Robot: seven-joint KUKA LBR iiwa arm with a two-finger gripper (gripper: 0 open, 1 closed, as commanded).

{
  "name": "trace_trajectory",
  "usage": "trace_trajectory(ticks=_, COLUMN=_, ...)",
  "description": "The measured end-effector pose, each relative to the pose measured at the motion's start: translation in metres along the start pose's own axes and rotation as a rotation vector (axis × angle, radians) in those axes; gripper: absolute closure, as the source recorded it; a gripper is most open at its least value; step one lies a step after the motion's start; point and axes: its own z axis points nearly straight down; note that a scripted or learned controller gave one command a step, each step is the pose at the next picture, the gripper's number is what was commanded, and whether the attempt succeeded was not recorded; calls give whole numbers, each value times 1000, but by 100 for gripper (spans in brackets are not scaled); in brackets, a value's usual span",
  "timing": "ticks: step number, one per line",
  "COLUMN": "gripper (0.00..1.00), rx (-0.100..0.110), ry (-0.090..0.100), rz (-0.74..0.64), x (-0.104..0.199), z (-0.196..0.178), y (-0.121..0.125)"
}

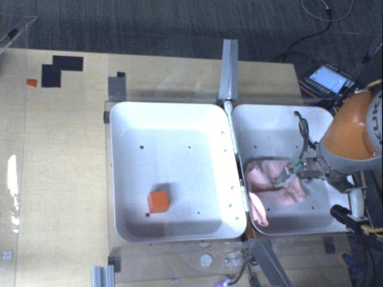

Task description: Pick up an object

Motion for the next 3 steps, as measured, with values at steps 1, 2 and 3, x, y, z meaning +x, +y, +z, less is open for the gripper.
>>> trace_trajectory(ticks=1, gripper=0, rx=-7, ry=-1, rz=35, x=-36, z=6, y=7)
trace_trajectory(ticks=2, gripper=100, rx=-14, ry=-3, rz=33, x=-35, z=-6, y=10)
trace_trajectory(ticks=3, gripper=100, rx=2, ry=0, rz=140, x=-5, z=-59, y=107)
